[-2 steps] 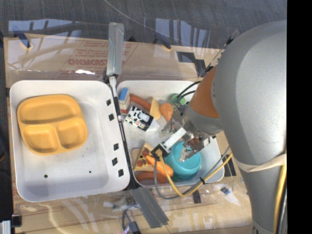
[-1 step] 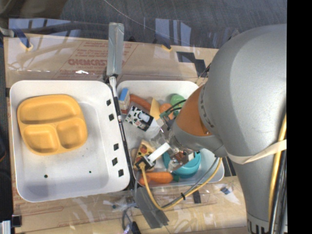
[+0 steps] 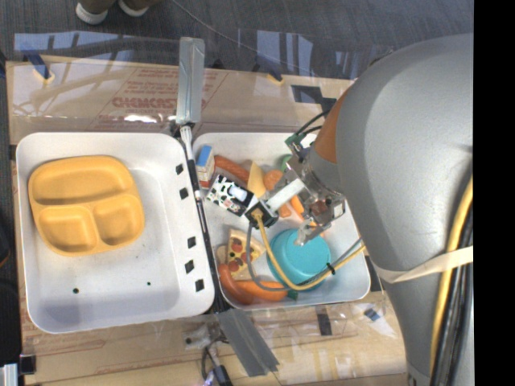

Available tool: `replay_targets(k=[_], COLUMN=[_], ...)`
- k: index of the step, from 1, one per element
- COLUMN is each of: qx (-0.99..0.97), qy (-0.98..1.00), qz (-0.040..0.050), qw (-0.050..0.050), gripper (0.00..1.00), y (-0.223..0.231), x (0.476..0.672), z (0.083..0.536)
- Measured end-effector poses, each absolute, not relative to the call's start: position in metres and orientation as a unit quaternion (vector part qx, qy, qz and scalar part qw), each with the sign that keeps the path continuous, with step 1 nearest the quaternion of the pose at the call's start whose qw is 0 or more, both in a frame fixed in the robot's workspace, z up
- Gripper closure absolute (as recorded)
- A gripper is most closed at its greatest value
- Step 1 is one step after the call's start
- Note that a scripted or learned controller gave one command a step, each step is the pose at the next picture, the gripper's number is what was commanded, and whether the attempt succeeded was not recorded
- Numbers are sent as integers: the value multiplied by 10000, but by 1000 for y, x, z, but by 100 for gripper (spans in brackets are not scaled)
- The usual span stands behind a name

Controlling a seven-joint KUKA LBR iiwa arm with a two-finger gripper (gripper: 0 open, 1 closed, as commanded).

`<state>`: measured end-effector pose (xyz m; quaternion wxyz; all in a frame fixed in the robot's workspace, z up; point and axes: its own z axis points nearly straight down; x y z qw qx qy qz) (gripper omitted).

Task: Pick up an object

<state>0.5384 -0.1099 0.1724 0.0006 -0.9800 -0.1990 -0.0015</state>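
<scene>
My gripper [image 3: 315, 218] hangs low over the right bin [image 3: 356, 283], at its middle right, just above the upper rim of a teal cup [image 3: 299, 259]. Nothing shows held in it. Left of it lie a black-and-white cow-patterned piece [image 3: 226, 193], a pizza-slice toy [image 3: 239, 248] and a small blue-and-white box [image 3: 204, 162]. An orange sausage [image 3: 233, 169] and a pale yellow wedge [image 3: 259, 177] lie at the back. A hot-dog toy [image 3: 248, 290] curves along the front wall. The arm's grey body hides the bin's right side.
The left bin [image 3: 105, 292] holds a yellow divided plate [image 3: 84, 202] at its back left. A metal divider [image 3: 190, 79] runs between the bins. A person's shoes [image 3: 109, 5] stand on the floor beyond the bench.
</scene>
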Motion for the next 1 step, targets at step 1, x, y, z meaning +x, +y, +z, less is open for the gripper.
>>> replay_targets(k=[1], qx=[-9799], qy=[-1993], qz=[16], qw=[16], gripper=[0], y=[-109], x=[537], z=[170])
